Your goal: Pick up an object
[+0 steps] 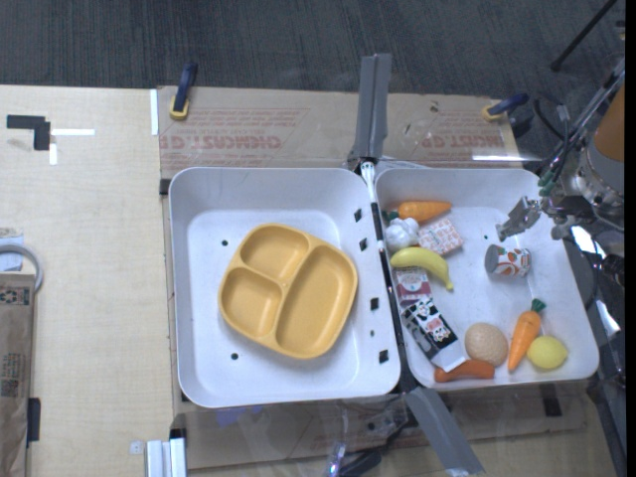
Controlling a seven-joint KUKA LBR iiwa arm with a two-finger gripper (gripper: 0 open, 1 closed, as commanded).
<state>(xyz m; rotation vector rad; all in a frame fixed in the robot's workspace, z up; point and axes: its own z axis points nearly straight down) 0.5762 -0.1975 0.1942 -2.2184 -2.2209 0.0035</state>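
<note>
Small can [508, 261] lying on its side in the right bin [467, 192] — near the banana [421, 262] and two carrots [424, 210]. Hovering just above it, hand [521, 217] with fingers spread, gripping nothing. Yellow divided plate [287, 290] over in the left bin [199, 266].

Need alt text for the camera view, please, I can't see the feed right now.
The gripper hovers over the right bin, near a small can among toy foods. The left bin holds a yellow divided plate.

Left bin and bench edges
A yellow three-compartment plastic plate [288, 290] lies mid left white bin [194, 366]; blue-and-yellow clamps [183, 89] (two) grip the bench's far edge.
</note>
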